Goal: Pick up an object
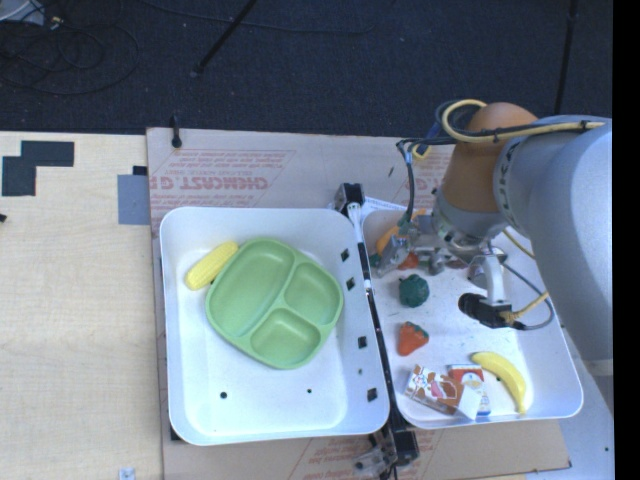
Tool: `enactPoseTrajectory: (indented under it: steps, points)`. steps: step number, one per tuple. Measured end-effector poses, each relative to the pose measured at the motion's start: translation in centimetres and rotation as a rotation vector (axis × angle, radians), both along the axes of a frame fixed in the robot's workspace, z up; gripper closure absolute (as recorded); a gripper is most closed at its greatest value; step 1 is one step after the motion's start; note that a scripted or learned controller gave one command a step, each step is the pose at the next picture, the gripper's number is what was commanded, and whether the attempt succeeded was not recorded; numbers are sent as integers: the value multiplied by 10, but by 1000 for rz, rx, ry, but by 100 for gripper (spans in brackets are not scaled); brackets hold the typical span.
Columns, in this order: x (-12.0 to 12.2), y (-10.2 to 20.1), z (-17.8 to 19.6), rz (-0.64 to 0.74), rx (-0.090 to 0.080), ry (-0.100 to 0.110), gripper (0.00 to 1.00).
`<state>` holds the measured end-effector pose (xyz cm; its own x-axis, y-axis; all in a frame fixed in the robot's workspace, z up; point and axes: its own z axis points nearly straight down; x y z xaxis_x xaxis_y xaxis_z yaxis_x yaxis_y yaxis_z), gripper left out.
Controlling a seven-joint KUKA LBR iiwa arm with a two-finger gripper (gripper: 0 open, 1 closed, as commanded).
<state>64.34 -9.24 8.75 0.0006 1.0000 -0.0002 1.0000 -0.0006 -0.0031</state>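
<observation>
Gripper (405, 258) is low in the right bin (560, 393), upper part, just above the dark green toy (413, 290). Drop straight onto that one and center it first (can't tell what the gripper's doing, too cluttered); strawberry (412, 337) sits nearby.

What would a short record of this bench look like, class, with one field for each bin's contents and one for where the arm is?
left bin: green divided plate, yellow corn touching its upper left edge
right bin: dark green round item, red strawberry, banana, small red and white carton
arm: over the right bin
hand: low, at the bin's upper left, above the dark green item
</observation>
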Motion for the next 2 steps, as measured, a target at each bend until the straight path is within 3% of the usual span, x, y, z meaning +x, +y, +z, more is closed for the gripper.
enactPoseTrajectory:
  steps: [1, 2]
  points:
    - [0, -13, 0, 1, 0, -1, 0]
    - [0, -6, 0, 1, 1, 0, 0]
